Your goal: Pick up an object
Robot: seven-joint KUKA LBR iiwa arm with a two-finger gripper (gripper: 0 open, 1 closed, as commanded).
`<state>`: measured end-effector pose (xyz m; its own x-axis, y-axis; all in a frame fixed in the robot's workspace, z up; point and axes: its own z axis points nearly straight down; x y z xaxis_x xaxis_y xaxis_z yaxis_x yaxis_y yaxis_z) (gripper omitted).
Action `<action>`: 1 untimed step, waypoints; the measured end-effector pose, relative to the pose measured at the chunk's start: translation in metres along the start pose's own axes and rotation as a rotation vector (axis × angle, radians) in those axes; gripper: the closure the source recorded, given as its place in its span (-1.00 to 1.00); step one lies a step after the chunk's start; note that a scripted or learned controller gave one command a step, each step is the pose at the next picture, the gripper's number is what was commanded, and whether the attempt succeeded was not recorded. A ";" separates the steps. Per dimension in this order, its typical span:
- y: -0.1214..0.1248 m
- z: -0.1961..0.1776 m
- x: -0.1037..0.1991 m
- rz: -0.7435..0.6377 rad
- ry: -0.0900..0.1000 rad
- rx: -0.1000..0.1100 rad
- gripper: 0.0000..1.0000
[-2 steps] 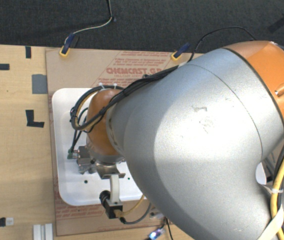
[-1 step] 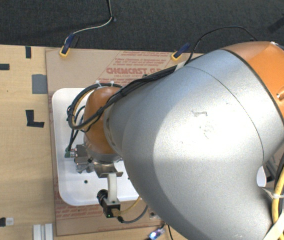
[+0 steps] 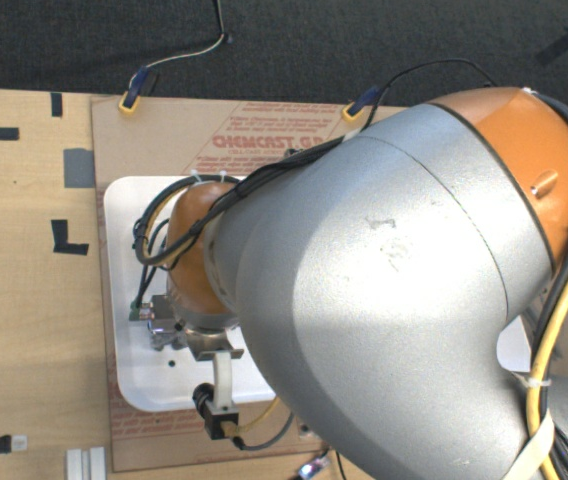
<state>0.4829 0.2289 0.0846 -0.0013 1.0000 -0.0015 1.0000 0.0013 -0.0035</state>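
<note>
The arm (image 3: 404,288) leans low over the left bin (image 3: 124,268), presumably hunting 1 object; its gripper (image 3: 179,333) state cannot be told.

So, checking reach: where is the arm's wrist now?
In the camera view, left of centre, the wrist hangs over the white bin.

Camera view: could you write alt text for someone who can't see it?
A large grey robot arm with an orange band fills most of the frame, its wrist lowered into a shallow white bin on a brown cardboard sheet. Black cables loop beside the wrist.
</note>
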 end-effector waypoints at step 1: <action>0.000 -0.059 -0.034 0.002 0.001 -0.003 1.00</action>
<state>0.4835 0.1948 0.1440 0.0010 1.0000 -0.0001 1.0000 -0.0010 0.0000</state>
